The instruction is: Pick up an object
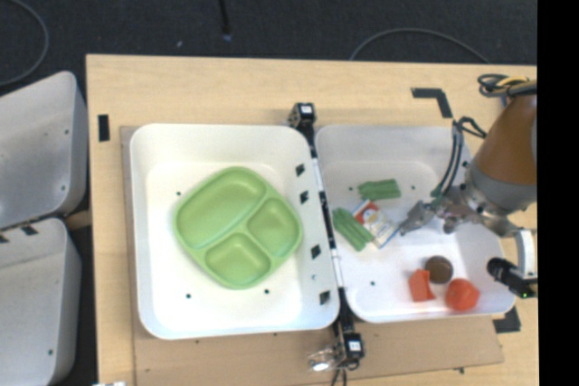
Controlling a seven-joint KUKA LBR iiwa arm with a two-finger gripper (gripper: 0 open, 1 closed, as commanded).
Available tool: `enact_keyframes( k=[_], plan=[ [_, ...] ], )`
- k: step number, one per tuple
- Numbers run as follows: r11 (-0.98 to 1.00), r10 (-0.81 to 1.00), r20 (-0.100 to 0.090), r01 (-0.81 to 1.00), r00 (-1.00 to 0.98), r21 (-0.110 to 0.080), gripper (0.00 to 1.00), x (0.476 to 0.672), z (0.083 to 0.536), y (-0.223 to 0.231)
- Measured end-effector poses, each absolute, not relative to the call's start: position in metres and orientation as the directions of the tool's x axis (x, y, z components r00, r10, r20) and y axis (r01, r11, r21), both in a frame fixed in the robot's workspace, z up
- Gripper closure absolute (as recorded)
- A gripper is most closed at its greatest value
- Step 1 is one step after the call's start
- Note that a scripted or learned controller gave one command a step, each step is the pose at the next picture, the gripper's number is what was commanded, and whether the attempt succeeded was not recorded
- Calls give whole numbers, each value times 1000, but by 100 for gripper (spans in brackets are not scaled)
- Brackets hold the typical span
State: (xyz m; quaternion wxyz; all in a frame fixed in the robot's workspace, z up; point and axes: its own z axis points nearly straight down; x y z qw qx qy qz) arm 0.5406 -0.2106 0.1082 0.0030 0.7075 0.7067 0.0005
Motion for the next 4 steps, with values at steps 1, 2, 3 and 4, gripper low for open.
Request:
enact_keyframes(
  k=[1, 2, 3, 4],
  plan=[
    [-5, 1000, -3, 1000, 5, 4, 100, 540, 119, -212],
    [1, 1000, -3, 1000, -1, 7, 100, 535, 182, -211],
    [3, 1000, -3, 1000, -3, 7, 100, 537, 235, -212],
    [5, 1000, -1, 1000, -5, 2, 100, 537, 243, -214]
  ],
)
